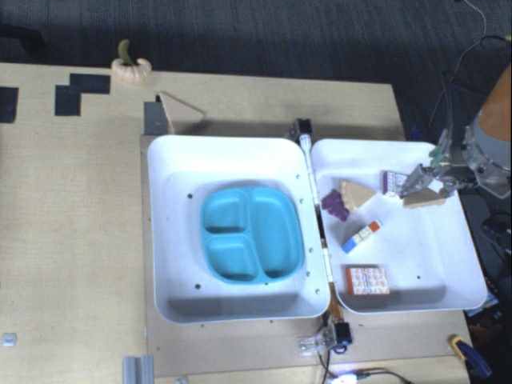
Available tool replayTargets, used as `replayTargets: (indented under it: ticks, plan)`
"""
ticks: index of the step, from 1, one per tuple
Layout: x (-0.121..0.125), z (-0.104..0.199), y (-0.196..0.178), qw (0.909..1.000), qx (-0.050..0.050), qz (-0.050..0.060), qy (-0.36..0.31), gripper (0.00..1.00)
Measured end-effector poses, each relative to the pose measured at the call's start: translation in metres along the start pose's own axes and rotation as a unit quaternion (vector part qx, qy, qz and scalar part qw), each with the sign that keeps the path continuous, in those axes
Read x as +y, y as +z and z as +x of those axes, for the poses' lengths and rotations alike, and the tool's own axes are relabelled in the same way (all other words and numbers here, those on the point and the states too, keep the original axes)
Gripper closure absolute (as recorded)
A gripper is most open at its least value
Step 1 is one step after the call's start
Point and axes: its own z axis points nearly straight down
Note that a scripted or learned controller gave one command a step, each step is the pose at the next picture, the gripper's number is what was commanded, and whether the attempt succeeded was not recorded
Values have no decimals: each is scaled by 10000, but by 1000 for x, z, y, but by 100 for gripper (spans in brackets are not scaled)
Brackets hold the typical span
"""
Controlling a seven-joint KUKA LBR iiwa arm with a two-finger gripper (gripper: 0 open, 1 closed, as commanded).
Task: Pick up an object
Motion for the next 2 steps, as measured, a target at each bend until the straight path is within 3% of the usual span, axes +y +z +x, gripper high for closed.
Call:
replayTargets:
  ticks: [2]
  plan:
    - [3, 2, -21, 10000, 4, -41, -62, 100]
